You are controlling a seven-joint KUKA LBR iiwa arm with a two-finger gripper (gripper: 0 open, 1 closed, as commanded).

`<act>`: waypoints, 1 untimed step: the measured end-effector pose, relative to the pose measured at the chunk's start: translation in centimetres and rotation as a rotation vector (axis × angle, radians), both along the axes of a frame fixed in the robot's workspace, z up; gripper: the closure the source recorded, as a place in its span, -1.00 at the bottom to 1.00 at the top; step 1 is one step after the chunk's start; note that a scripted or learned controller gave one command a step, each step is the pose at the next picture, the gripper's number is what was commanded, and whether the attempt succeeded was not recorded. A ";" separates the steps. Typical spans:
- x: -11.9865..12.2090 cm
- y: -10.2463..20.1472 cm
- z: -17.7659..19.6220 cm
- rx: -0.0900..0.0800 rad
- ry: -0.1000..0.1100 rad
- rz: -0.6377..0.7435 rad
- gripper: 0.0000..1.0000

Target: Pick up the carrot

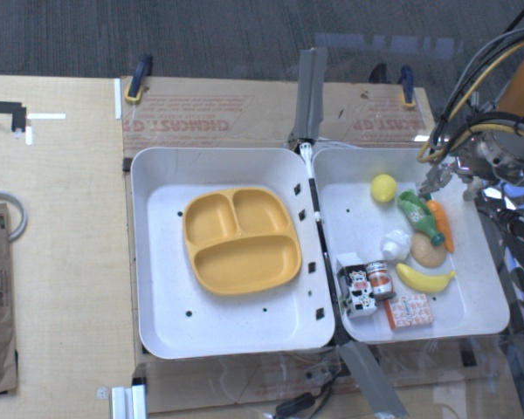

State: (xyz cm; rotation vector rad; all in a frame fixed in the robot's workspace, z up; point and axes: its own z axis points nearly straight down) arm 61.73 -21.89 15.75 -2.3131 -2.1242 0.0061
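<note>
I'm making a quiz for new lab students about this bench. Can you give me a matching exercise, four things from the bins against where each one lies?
Things:
1. carrot
2. yellow divided plate
3. banana
4. lemon

Places:
A. in the left bin
B. near the front of the right bin, just below a brownish potato-like piece
C. upper part of the right bin, left of the green bottle
D. right bin, lying along the green bottle's right side

Pairs: 1-D, 2-A, 3-B, 4-C
</note>
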 end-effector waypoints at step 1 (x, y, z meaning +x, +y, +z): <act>-1.7 0.1 6.5 -0.001 -0.003 -0.110 -1.00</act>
